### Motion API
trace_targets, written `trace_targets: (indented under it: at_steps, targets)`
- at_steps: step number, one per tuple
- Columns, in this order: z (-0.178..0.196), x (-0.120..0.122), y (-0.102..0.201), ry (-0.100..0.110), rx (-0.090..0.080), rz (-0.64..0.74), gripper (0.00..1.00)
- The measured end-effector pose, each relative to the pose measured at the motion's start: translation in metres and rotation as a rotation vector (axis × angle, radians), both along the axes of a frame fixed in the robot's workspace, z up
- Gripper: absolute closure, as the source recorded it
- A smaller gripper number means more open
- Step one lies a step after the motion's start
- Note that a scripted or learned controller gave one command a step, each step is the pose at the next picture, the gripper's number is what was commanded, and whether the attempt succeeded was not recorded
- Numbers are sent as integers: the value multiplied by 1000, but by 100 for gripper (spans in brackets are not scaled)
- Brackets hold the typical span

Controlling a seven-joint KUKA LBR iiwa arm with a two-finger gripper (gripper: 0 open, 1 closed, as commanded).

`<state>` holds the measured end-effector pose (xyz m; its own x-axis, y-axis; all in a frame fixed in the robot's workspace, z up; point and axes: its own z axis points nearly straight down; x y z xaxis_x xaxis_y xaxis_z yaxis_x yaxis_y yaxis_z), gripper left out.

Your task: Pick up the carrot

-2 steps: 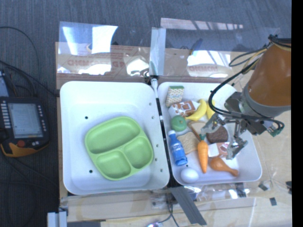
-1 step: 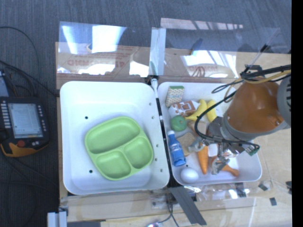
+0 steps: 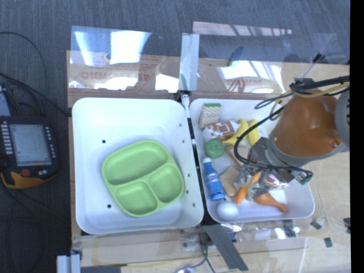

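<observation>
Camera view shows the arm (image 3: 310,127) reaching into the right bin (image 3: 304,206), at the lower right of the frame. Its gripper (image 3: 250,181) is down among the clutter, and I cannot tell its state. A carrot (image 3: 243,192) lies tilted just below it, perhaps touching; a second orange piece (image 3: 270,201) is beside. The left bin (image 3: 91,118) holds a green divided plate (image 3: 142,178).

Green divided tray (image 3: 143,177) in left bin (image 3: 91,112); blue bottle (image 3: 213,180) in right bin (image 3: 301,206).
</observation>
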<state>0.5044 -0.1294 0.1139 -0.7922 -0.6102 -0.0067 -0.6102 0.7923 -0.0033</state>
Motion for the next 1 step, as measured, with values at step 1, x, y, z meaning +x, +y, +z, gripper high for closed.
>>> trace_targets:
  at_steps: [1]
  targets:
    - [131, 14, 63, -5, -2, 171, 100]
